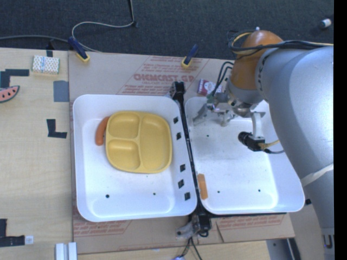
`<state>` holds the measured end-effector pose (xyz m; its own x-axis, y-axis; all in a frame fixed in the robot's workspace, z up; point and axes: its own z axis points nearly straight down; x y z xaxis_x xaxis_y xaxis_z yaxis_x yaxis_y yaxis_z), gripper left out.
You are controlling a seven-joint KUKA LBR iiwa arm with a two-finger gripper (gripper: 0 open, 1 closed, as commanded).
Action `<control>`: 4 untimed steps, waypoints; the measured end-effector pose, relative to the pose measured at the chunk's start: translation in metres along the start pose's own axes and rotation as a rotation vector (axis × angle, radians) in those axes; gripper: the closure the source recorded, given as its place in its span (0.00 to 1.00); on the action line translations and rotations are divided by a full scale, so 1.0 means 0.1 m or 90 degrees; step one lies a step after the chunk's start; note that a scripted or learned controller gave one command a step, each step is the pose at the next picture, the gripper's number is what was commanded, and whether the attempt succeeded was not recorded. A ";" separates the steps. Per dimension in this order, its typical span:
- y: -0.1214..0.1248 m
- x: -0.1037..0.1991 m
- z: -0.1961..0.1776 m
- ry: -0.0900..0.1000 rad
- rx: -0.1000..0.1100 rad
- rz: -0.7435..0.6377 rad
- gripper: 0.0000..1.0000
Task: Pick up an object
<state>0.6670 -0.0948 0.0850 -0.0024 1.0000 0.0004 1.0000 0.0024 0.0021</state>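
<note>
From my seat the grab isn't done yet: the arm (293, 80) hangs over the right bin (244, 183), the yellow divided plate (139, 141) sits untouched in the left bin (130, 205), and the gripper (217, 111) looks spread apart with nothing in it, well apart from the small orange piece (202, 186).

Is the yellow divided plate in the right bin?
No, the yellow divided plate lies in the left bin, beside an orange sausage-like piece.

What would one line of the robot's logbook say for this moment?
gripper: over right bin, far end | yellow plate: left bin | grasp: none seen
</note>
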 end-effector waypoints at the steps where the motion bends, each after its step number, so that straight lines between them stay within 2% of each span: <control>1: 0.00 -0.01 -0.10 -0.002 0.000 -0.001 1.00; 2: 0.00 -0.01 -0.10 -0.003 0.001 -0.001 0.00; 3: 0.00 -0.01 -0.19 -0.003 0.001 -0.001 1.00; 4: 0.00 -0.01 -0.29 -0.004 0.003 -0.001 1.00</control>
<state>0.6664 -0.0953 0.1137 -0.0045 1.0000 -0.0051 1.0000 0.0045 -0.0020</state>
